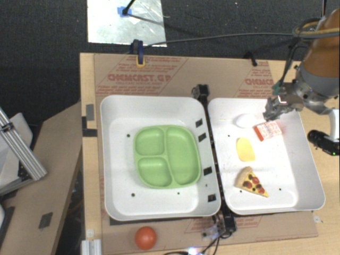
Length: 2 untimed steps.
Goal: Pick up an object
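An orange ball (145, 237) sits on the bench's near edge, outside the bins. In the right bin (305, 195), a toy pizza slice (252, 182) lies toward the near rim, a yellow piece (245, 149) sits mid-bin with open floor to its right, and a red-and-white packet (267, 131) lies farther back. The gripper (275, 108) hangs just above the packet's far end, the arm entering from the right edge. A green divided plate (167, 156) fills the left bin (114, 142).

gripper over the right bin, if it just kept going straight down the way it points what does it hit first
Most likely the red and white packet, which lies just below the gripper in the right bin. Depth is hard to judge at this slant, so it might meet the bin floor beside the packet instead.
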Available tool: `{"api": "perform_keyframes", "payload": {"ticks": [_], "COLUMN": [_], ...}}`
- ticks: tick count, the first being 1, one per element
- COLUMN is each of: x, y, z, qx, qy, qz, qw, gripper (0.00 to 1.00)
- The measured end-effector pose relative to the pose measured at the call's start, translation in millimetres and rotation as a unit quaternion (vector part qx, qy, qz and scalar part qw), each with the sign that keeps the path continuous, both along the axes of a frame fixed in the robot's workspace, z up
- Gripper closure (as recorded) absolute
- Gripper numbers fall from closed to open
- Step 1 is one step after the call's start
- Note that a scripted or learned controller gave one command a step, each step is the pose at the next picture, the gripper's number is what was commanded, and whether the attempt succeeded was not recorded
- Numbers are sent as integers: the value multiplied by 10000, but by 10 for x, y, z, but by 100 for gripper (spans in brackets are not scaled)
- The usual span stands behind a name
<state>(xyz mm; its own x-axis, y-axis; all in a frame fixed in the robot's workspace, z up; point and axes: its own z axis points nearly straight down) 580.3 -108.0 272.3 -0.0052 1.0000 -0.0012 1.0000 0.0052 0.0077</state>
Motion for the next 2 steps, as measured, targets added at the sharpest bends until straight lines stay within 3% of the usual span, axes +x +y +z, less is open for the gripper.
{"api": "perform_keyframes", "payload": {"ticks": [2], "x": [119], "y": [1017], "z": [-73], "qx": [11], "qy": [27], "qz": [17], "qw": [10000], "gripper": [100]}}
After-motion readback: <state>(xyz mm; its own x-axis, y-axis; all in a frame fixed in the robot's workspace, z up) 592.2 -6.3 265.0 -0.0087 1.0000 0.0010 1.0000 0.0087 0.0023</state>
